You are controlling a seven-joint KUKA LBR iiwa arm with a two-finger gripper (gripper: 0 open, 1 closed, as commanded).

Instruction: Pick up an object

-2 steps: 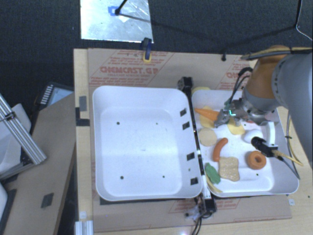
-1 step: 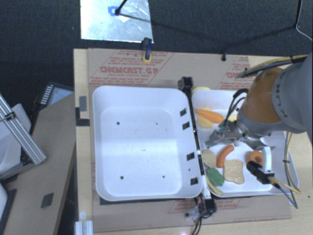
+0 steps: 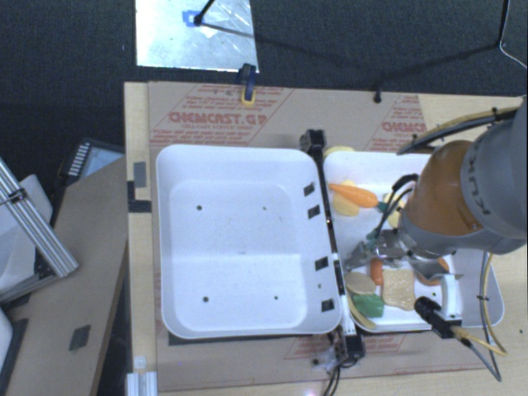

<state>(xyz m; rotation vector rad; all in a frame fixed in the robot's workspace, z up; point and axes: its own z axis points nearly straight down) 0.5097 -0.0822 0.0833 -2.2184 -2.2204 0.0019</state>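
The right bin (image 3: 363, 168) holds several toy foods. An orange carrot (image 3: 353, 194) lies near its far left, with a pale yellow piece (image 3: 346, 208) just beneath it. At the near left are a tan bread slice (image 3: 398, 289), a round beige piece (image 3: 360, 283), a green piece (image 3: 369, 305) and a small red-orange piece (image 3: 377, 271). My gripper (image 3: 368, 252) hangs low over this near-left cluster, just above the red-orange piece. The grey and orange arm (image 3: 450, 200) hides the bin's right half.
The left bin (image 3: 239, 238) sits beside the right one, with black clips (image 3: 315, 213) along the shared wall. A yellow and blue clamp (image 3: 247, 87) stands at the board's far edge. Cables (image 3: 483, 332) trail at the near right corner.
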